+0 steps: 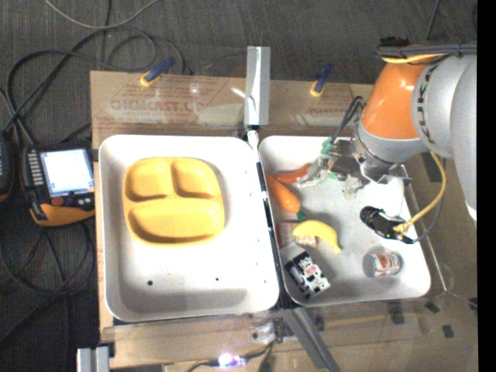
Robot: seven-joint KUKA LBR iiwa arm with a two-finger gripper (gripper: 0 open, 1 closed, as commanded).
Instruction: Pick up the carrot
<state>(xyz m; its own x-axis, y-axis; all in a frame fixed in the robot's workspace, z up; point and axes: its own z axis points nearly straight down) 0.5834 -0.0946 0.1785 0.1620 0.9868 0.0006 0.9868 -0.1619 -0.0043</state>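
The orange carrot (284, 194) lies along the left wall of the right bin (418, 285), its thick end pointing to the front. A second orange piece (293, 176) angles off from its far end toward the gripper. My gripper (319, 172) hangs low over the far left part of the right bin, just right of the carrot's far end. Its tips sit close to that orange piece, and I cannot see whether they touch it. The arm's orange band (395, 103) rises behind it at the right.
A yellow banana (318, 234) lies just in front of the carrot. A black and white item (308, 275) sits at the right bin's front left, and a small can (382, 263) at its front right. The left bin (186, 285) holds a yellow sectioned plate (175, 200).
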